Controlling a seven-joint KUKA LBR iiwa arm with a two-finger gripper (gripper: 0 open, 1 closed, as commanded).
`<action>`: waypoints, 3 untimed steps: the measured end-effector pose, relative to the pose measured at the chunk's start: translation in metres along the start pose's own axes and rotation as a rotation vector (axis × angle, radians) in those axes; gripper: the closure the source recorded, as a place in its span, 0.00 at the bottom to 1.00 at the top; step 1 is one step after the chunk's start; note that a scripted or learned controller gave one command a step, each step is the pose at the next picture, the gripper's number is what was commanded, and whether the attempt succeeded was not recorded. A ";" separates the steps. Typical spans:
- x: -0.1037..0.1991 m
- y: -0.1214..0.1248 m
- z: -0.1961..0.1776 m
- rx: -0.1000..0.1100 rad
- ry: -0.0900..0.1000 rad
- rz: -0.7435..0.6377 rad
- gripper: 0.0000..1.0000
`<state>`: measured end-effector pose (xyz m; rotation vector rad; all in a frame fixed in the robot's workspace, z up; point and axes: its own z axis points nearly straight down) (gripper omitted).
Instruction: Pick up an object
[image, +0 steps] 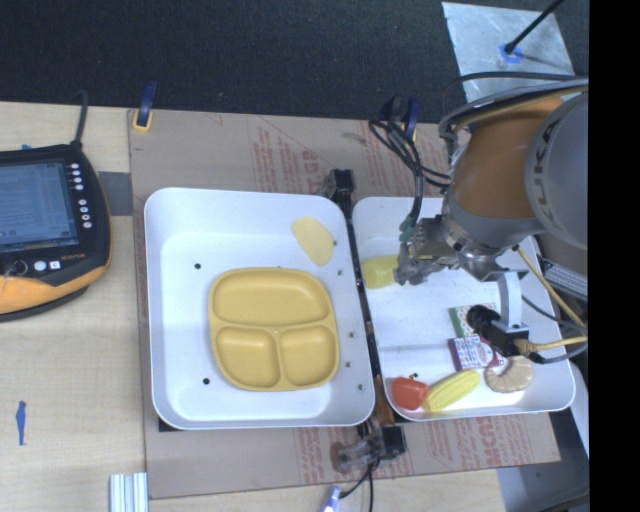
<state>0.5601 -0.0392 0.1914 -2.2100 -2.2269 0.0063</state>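
The gripper (418, 262) hangs low over the right bin (420, 330), near that bin's upper left corner, under the grey arm (500, 190) with its orange band. Just at its 9 o'clock lies a small yellow object (379, 272), a soft-looking lump resting on the bin floor against the left wall. It looks to be touching or almost touching the tip of the gripper, but whether the fingers are spread, clenched or closed on it I cannot tell; the tool's dark body covers them from above.

The relation that matters: the yellow lump sits to the gripper's left, not squarely beneath it, so by my judgement a grasp needs a short shift toward 9 o'clock, and the bin wall close behind leaves little room. Its long axis runs roughly 9 to 3.

Other candidates lie well apart at 5 o'clock, along the bin's lower edge: a red piece (407, 390), a yellow corn cob (453, 390), a tan round biscuit (510, 375) and a small printed packet (468, 350).

The left bin (170, 300) holds a yellow divided tray (273, 327) and a pale yellow oval piece (314, 240) at its 1 o'clock. A tablet pendant (45, 225) rests on the tabletop (60, 400) far left.
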 end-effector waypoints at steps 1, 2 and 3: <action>0.010 -0.002 0.000 0.001 -0.001 0.000 1.00; 0.014 0.006 -0.052 -0.005 0.000 0.003 1.00; -0.014 0.034 0.001 0.002 -0.002 0.004 1.00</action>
